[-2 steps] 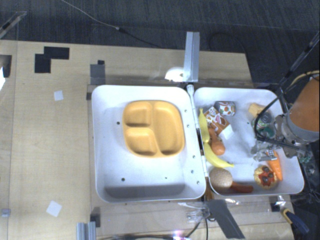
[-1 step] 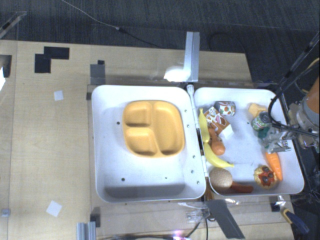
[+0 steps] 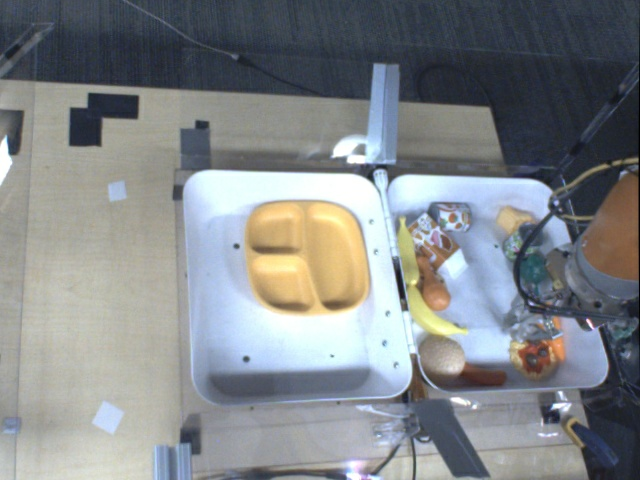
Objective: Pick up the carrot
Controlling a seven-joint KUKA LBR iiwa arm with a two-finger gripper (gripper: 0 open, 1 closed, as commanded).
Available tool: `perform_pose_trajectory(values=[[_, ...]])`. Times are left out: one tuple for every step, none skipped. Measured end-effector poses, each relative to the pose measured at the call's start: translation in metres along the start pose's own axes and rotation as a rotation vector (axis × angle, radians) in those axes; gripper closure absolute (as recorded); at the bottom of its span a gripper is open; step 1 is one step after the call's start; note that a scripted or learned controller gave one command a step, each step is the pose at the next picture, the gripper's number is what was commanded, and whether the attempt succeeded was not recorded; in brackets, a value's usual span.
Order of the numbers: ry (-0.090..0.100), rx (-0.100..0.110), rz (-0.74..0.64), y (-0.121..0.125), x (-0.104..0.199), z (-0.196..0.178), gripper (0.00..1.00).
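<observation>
A pale wooden bench [image 3: 90, 298] fills the left of the frame, with black patches near its upper left corner; on it the left shallow white bin [image 3: 215, 268] holds a yellow plastic plate with three compartments [image 3: 305, 256], lying flat at the bin's middle; just right of it, across a metal divider, sits the right shallow white bin [image 3: 480, 193]; along this bin's left wall lies a curved yellow banana [image 3: 425, 303], and touching the banana's right side is the short orange carrot [image 3: 434, 290], its length running from upper left to lower right, with a patterned white-and-red packet [image 3: 440, 230] just above it; near the lower wall rest a round brown potato-like lump [image 3: 441, 355] and a dark red sausage-shaped piece [image 3: 484, 375]; a pale yellow wedge [image 3: 513, 218] lies at the upper right; the grey arm with its orange band [image 3: 612, 230] enters at the right edge, its wrist bent down over the bin's lower right corner; the gripper [image 3: 535, 333] hangs above an orange-and-red cluttered object [image 3: 536, 358], well apart from the carrot; whether it is wide or narrow cannot be told.
</observation>
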State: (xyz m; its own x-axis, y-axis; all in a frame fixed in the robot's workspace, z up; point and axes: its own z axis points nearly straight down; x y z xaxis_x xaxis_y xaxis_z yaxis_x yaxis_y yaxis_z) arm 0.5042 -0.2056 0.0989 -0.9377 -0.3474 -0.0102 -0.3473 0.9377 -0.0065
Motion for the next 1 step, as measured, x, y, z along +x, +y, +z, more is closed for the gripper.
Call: perform_pose_trajectory(values=[[0.000, -0.001, -0.484, -0.0015, -0.0033, -0.0365, 1.00]])
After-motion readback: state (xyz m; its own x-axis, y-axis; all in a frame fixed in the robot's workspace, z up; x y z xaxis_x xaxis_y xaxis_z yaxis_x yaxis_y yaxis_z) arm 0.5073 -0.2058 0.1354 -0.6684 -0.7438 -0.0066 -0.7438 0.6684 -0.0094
